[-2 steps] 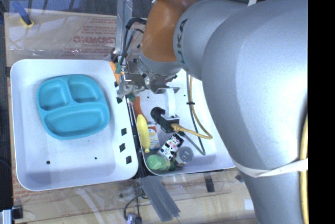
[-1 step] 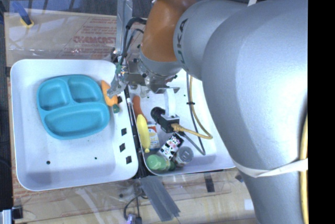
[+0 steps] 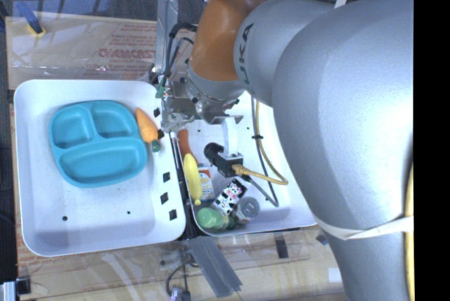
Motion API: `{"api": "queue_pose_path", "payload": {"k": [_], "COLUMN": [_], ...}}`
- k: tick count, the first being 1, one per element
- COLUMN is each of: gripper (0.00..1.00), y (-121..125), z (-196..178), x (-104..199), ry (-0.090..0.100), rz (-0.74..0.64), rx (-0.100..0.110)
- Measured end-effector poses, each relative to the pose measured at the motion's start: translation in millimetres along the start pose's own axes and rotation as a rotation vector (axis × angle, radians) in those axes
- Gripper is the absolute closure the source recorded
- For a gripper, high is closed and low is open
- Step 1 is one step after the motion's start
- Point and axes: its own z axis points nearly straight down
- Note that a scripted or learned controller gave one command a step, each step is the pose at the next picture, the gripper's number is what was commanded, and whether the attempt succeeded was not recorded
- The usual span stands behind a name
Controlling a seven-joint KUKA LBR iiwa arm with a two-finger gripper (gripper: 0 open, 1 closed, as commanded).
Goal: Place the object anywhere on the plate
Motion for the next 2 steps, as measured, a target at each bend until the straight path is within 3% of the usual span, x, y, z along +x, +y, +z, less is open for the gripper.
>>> {"api": "queue_pose_path", "payload": {"k": [1,2], "gripper": [1.0,0.0], "y": [0.9,1.0], "z": [4.5,4.4], "x": [27.3,27.1], "ry": [0.001,0.001], "rz": [-0.065,-0.064], "rx": [-0.01,-0.01]}}
